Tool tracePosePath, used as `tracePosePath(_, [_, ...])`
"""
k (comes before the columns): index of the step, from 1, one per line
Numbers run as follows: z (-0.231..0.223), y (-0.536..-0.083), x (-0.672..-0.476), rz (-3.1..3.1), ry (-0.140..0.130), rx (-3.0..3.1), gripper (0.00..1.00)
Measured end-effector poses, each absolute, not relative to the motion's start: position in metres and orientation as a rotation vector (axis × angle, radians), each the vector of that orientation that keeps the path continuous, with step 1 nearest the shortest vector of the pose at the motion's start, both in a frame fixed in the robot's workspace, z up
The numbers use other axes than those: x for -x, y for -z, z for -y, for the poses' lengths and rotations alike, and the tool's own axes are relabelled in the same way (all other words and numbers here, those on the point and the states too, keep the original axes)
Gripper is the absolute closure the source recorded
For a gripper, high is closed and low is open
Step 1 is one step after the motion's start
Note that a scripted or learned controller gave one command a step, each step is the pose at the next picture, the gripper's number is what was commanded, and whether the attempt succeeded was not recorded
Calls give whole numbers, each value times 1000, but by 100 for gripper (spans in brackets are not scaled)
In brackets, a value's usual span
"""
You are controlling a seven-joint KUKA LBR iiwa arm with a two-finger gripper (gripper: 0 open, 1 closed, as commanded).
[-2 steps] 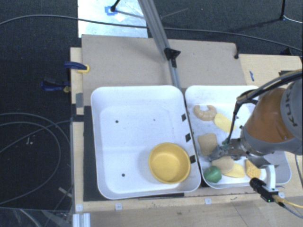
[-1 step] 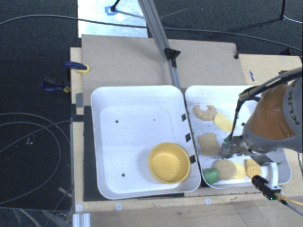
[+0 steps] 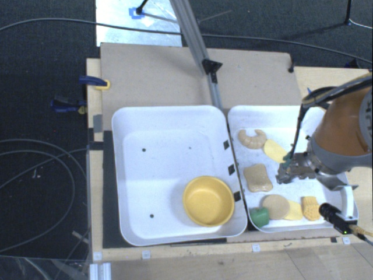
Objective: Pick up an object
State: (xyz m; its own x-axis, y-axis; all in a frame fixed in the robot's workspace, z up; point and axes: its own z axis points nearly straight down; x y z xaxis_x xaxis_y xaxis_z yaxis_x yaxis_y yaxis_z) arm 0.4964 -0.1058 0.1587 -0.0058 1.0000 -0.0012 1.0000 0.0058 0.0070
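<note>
From the camera view, your end effector (image 3: 287, 172) hangs over the right shallow white bin (image 3: 242, 118), just beside a tan bread-like slab (image 3: 257, 178) and a yellow oval piece (image 3: 274, 150); you cannot tell its grip. A yellow round bowl (image 3: 208, 200) sits in the left shallow white bin (image 3: 157, 150).
</note>
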Motion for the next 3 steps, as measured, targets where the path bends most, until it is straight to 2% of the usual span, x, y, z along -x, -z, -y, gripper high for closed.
tracePosePath(2, [104,-257,-494,-2224,-6,-2210,100])
tracePosePath(3, [48,-263,-505,-2230,-4,-2210,100])
